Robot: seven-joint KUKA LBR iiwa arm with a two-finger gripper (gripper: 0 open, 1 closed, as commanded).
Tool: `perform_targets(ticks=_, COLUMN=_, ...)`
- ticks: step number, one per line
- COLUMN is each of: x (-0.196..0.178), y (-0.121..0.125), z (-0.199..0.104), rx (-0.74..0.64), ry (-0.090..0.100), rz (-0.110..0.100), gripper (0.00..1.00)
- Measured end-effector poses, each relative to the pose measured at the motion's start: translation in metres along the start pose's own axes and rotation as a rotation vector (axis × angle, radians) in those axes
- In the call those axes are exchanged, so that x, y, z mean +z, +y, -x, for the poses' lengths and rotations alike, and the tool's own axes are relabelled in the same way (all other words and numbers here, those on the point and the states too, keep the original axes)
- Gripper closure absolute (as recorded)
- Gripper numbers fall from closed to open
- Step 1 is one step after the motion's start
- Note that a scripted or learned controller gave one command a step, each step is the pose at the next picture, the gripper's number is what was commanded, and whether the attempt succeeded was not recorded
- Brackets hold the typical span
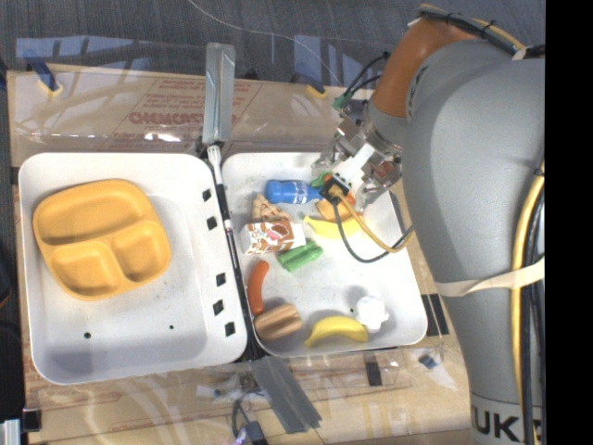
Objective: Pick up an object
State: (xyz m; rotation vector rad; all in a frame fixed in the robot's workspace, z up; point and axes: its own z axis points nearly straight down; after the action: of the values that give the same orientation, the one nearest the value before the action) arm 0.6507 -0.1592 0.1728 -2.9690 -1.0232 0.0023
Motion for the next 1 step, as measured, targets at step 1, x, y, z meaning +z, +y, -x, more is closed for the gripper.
perform_targets(ticks=1, x=0.0650, y=-0.0278, z=0.0404, rx=0.202, ry=-0.005, rz=-0.007, gripper=0.00)
